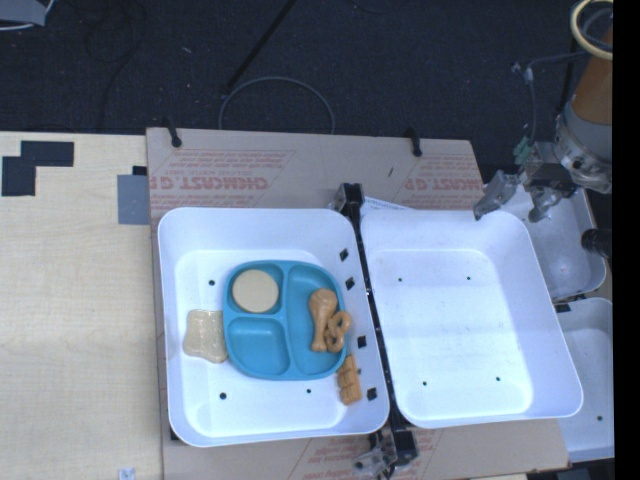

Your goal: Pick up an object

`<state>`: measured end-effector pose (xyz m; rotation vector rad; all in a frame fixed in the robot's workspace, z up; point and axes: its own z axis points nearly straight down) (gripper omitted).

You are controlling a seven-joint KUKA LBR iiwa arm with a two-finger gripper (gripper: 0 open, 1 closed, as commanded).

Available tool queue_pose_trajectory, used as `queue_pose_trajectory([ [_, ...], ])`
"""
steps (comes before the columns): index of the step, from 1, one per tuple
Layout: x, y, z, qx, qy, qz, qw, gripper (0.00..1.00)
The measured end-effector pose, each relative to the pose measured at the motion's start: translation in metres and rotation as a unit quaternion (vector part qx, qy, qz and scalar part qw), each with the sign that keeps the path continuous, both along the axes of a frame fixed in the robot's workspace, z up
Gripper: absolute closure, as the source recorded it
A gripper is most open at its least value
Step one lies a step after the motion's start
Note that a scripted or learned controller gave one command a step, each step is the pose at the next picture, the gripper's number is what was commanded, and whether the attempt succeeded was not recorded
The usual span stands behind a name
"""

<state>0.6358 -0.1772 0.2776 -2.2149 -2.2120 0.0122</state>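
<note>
Pre-grasp step: end effector (515, 200) hangs over right bin's (545, 298) far corner, fingers spread, holding nothing. Candidates sit in left bin (175, 368): blue tray (265, 353), chicken leg (322, 313). Next move: reach left, descend.

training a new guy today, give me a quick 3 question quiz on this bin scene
1. True or false: the blue tray lies in the right bin.
2. Which item sits in the tray's upper left compartment? A) round tan disc B) pretzel C) drumstick
3. Fill in: the hand hovers near the right bin's upper ____ corner.

Key: 1 false, it lies in the left bin; 2 A; 3 right.
</note>
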Motion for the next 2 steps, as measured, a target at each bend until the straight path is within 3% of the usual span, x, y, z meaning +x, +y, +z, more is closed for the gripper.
queue_pose_trajectory([
  [1,0.002,0.000,0.007,-0.0013,-0.006,0.001,1.0000,0.00],
  [2,0.004,0.001,-0.056,-0.0008,-0.003,0.001,1.0000,0.00],
])
